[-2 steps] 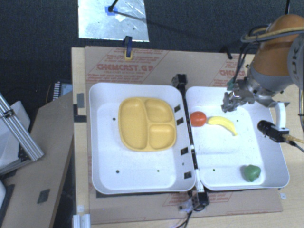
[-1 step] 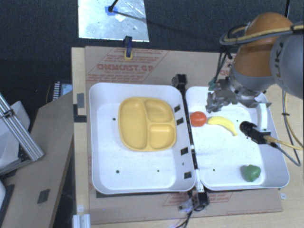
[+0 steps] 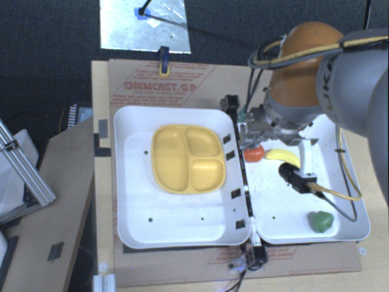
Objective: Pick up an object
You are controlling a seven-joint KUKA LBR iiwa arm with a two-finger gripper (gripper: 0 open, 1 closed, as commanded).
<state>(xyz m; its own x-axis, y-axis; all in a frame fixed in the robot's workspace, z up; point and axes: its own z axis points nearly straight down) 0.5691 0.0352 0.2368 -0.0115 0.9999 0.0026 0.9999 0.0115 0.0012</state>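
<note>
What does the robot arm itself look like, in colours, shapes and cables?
The arm is grey and rounded, with a bulging orange band above the wrist. Yellow and black cables loop over the band, and a yellow cable trails below. The end effector is dark metal.

Dark carpet floor [image 3: 48,41], cardboard-topped bench [image 3: 182,81]

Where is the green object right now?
The green object lies in the right bin, near its front right corner, apart from the yellow banana and red item farther back.
</note>
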